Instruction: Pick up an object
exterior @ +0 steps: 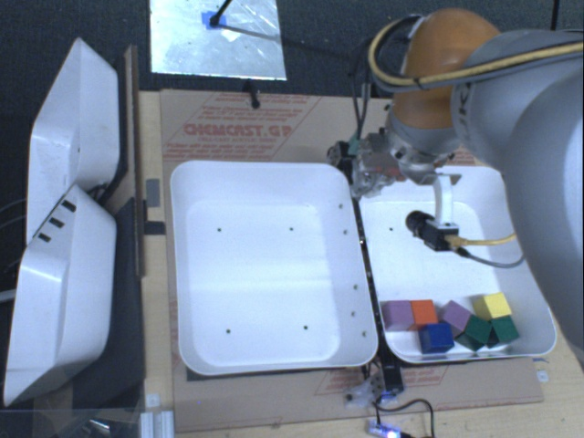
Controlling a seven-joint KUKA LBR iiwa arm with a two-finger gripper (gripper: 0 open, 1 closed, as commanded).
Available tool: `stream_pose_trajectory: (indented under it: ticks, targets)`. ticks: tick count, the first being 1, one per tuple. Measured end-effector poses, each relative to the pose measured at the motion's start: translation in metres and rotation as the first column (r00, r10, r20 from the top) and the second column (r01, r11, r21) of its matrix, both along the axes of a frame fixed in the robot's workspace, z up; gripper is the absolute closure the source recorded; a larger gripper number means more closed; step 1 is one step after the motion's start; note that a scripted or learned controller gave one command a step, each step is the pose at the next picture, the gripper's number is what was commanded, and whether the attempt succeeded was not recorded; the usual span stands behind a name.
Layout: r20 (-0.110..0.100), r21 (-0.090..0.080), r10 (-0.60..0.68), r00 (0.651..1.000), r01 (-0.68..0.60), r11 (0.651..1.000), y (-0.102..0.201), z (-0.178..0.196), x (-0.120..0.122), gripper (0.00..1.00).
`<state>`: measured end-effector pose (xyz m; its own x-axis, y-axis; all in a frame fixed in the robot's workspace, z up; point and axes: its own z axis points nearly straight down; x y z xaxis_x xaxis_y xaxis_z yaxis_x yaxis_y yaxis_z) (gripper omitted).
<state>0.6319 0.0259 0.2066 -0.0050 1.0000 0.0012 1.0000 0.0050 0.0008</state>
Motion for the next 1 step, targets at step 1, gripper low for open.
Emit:
stream_pose_trajectory:
  ticks: [1]
  targets:
    - [0.000,0.000,0.000,1.000,0.000,1.000,0.0500,0.0020,-0.0051,1.00]
